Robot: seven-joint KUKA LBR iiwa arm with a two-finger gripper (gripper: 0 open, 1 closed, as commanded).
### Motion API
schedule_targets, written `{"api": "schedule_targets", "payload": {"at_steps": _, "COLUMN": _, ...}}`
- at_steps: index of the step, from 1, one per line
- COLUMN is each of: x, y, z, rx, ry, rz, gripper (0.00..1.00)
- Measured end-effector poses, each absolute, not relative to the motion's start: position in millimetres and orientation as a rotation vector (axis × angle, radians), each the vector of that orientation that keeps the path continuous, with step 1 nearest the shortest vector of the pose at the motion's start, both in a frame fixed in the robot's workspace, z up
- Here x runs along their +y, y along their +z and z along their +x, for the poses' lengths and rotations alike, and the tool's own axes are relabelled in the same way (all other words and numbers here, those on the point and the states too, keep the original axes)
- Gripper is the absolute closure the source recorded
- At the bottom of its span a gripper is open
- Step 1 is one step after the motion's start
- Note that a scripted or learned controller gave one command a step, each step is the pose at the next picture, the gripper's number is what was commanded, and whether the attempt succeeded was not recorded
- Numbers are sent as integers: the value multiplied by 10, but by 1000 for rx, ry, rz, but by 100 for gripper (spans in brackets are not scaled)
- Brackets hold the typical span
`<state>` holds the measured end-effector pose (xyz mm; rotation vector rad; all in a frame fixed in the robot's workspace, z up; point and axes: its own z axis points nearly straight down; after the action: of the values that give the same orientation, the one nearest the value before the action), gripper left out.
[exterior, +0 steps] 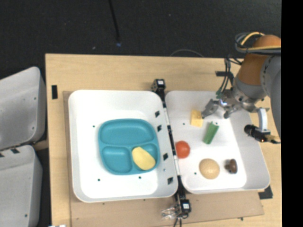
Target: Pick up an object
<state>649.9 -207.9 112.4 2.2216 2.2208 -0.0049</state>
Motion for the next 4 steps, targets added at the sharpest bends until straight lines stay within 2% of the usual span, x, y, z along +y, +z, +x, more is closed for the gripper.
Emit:
{"api": "schedule_targets", "payload": {"at_steps": 1, "x": -2101, "y": 1065, "z": 6527, "rx": 2216, "ry": 3, "rz": 2216, "gripper": 0}}
{"api": "schedule_targets", "payload": {"at_steps": 2, "x": -2108, "y": 1182, "z": 6532, "rx": 2216, "ry": 4, "rz": 2211, "gripper": 100}}
{"api": "schedule_targets", "payload": {"at_steps": 4, "x": -2084, "y": 2180, "z": 6570, "rx": 2224, "ry": 5, "rz": 2211, "gripper": 100}}
